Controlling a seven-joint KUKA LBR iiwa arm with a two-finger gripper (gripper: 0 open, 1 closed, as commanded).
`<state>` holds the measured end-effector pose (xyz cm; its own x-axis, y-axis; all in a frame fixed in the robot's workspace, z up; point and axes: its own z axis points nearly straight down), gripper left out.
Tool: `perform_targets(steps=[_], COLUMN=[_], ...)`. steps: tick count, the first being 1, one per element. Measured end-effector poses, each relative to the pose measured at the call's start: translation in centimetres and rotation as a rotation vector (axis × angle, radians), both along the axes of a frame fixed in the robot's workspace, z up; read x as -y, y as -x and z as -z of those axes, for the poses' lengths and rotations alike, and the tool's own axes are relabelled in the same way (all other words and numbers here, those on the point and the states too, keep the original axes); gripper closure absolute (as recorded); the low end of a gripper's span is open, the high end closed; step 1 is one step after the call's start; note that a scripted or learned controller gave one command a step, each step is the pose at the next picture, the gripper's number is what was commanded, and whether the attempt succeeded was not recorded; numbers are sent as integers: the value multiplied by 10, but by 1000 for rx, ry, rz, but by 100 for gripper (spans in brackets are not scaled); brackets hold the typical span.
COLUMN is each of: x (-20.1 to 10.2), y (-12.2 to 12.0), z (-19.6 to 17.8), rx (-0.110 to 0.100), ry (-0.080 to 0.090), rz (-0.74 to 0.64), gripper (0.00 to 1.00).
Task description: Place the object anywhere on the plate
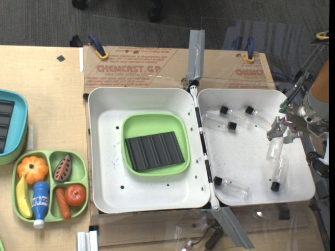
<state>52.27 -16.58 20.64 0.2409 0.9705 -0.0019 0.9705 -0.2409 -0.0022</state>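
Bright, even overhead light; soft shadows inside the white bins (99,140); the picture is slightly soft, with mild glare on the clear vials (275,149).

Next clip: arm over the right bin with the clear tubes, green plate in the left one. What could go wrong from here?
1. The clear tubes are see-through and slim, so the tool may well close on nothing or let one roll away.
2. The green plate already carries a dark ribbed block over most of it; a tube dropped there could roll off.
3. The carry crosses the raised bin walls, which could snag a low-held tube.
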Motion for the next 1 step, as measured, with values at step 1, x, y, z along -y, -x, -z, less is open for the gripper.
perform_targets(steps=[1], x=[0], y=[0], z=[0], rx=[0], ry=[0], rz=[0], gripper=[0])
